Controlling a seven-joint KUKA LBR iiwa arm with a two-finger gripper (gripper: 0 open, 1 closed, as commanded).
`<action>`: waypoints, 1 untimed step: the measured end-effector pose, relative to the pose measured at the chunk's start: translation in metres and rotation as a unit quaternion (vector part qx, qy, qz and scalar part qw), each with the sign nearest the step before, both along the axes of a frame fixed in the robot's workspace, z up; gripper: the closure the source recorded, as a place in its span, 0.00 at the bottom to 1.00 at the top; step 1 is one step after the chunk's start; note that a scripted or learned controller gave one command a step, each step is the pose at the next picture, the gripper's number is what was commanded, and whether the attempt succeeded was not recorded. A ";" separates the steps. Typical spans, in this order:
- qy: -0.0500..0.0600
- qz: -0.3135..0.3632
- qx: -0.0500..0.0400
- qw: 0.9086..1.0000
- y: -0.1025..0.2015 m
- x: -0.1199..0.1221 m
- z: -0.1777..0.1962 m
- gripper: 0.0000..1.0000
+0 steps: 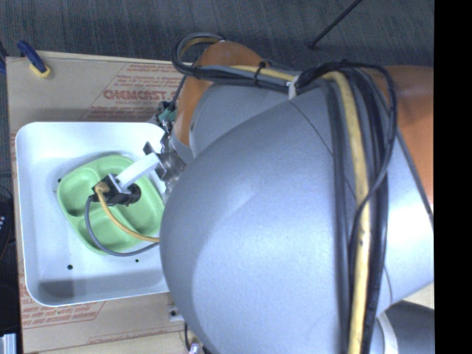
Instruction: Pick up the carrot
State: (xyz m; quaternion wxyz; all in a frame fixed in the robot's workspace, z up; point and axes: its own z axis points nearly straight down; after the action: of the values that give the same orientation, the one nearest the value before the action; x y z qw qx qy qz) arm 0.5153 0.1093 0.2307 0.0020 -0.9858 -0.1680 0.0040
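The grey arm (pixel 280 220) leans far over the bench and takes up most of the camera view, its wrist end reaching out above the right side of the left bin (pixel 29 198), and the gripper (pixel 168 161) sits close under the arm's bulk, near that bin's right wall; whether it is released or clenched on anything cannot be told from this angle. In the bin lies a green plate (pixel 81 190) with shallow compartments, and what can be seen of it looks bare. Where the carrot lies cannot be told: it is most likely hidden beneath the arm, either at the covered right part of this bin or further right. By my judgement the step in hand is the reach or descent toward a grasp, with nothing to show that a pick has been made. The next move calls for the gripper to be set squarely over the carrot, lowered around it, closed firmly and lifted straight up, keeping clear of the plate's rim and the bin's wall
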 end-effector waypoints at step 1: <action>-0.002 0.223 0.001 0.975 0.002 0.061 -0.004 1.00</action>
State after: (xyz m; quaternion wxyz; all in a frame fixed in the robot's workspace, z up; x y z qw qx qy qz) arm 0.5760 0.1113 0.2267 0.0019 -0.9233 -0.3840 0.0025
